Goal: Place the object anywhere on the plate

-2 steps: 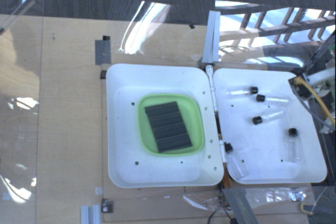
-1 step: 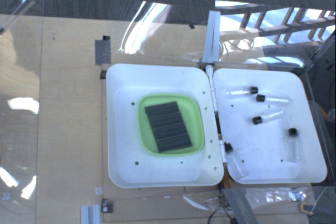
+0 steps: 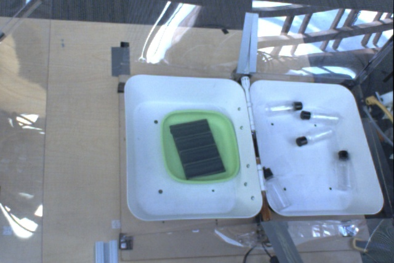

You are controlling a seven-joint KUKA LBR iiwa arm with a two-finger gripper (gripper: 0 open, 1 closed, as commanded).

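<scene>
A green square plate (image 3: pixel 229 146) with rounded corners lies in the middle of the left white bin (image 3: pixel 141 194). A dark grey ribbed rectangular block (image 3: pixel 196 148) rests flat on the plate, slightly turned, and covers most of its centre. Nothing touches the block.
The right white bin (image 3: pixel 363 194) holds several clear vials with black caps, such as one vial (image 3: pixel 311 138) near its middle and another vial (image 3: pixel 343 168) toward its right side. A metal bracket (image 3: pixel 248 49) stands behind the seam between the bins. The wooden bench (image 3: pixel 68 151) lies open to the left.
</scene>
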